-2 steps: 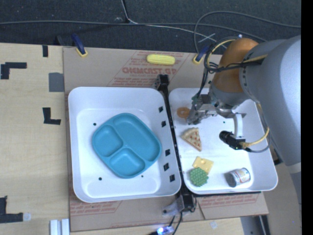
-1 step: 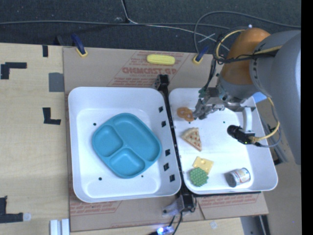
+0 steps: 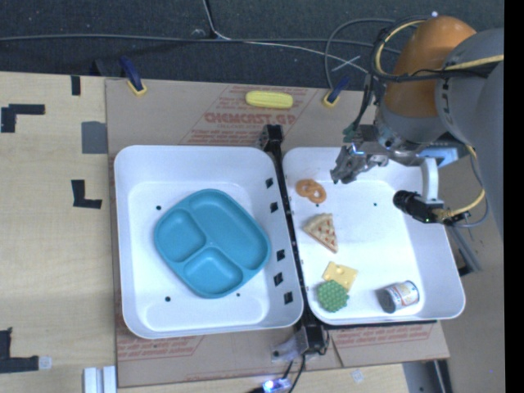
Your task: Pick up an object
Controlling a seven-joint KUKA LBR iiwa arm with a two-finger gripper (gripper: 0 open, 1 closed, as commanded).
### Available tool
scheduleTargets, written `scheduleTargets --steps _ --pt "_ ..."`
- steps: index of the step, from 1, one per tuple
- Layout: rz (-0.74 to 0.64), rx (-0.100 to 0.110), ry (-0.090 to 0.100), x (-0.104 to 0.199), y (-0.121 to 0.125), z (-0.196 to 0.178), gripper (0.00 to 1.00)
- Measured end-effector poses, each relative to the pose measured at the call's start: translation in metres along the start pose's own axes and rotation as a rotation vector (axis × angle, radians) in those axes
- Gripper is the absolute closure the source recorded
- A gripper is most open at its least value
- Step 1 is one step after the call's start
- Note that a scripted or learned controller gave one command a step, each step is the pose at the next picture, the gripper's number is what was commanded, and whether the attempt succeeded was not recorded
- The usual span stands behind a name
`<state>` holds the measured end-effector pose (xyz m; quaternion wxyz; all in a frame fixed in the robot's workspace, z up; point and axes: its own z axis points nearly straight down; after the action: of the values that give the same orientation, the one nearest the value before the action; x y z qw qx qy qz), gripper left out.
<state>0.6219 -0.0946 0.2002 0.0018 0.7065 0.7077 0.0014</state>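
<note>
Two white bins sit side by side on a sheet of cardboard [image 3: 164,109]. The left bin [image 3: 131,219] holds one thing: a blue tray [image 3: 211,241] with three compartments, lying flat near the middle. Behind the bins, on the cardboard, lies one yellow banana [image 3: 268,99].

The right bin [image 3: 434,260] holds five things. Nearest the divider, toward the back, is one pretzel [image 3: 311,191]. Just in front of it lies one waffle wedge [image 3: 322,232]. Further forward is one cheese slice [image 3: 340,275], with one green broccoli [image 3: 332,296] touching its front edge. Toward the bin's front right corner lies one can [image 3: 399,295] on its side, well apart from the rest.

The gripper [image 3: 348,169] hangs over the back of the right bin, just right of the pretzel and apart from it. Nothing shows between its fingers; whether they are spread or closed cannot be told at this angle.
</note>
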Motion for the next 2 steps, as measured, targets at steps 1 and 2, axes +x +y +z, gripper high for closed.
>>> scheduleTargets --steps 1,2 --pt "0.001 0.003 0.0 0.0 0.001 -0.021 1.0" --pt "-0.001 0.008 0.0 0.048 -0.017 -0.01 1.0"
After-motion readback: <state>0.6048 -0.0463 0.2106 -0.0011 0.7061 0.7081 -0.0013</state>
